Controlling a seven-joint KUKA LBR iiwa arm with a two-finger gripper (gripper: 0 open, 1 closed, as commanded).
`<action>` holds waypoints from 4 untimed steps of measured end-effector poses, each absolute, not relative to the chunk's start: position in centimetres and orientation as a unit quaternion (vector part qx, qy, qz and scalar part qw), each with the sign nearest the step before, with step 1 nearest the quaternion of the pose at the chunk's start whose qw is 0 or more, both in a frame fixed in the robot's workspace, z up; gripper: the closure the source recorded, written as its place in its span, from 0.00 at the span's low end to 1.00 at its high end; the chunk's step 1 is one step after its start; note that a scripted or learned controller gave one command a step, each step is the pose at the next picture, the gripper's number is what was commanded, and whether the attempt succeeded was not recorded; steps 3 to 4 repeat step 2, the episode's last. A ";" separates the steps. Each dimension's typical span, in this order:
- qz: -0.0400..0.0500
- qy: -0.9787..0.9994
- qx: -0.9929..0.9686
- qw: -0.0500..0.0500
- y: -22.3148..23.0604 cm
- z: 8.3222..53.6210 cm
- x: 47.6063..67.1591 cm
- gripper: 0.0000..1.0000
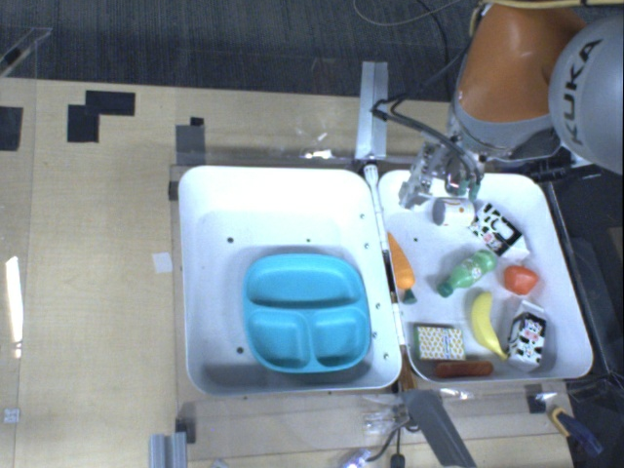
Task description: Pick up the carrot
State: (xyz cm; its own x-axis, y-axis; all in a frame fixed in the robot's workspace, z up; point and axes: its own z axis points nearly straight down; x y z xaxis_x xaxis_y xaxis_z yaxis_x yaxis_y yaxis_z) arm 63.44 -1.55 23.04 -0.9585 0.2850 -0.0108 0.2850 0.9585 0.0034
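Starting at the left bin [200, 261], you see a blue divided tray [307, 310] near its front edge. In the right bin [556, 252], the carrot [400, 264] lies along the left wall, at about mid-length. Further right sit a green bottle [465, 272], a banana [484, 324] and a red tomato [521, 280]. The gripper [441, 185] hangs over the bin's rear left corner, apart from the carrot; you cannot tell how wide its pincer stands.

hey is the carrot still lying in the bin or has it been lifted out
In the bin. The carrot lies flat against the right bin's left wall, while the pincer hovers apart, near the back.
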 end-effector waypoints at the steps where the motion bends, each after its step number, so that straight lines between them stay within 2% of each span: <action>1: 0.001 0.986 0.169 0.003 2.8 18.6 58.0 1.00; 2: 0.001 0.978 0.207 0.005 -2.5 21.6 66.4 1.00; 4: 0.001 0.978 0.207 0.005 -2.5 21.6 66.4 1.00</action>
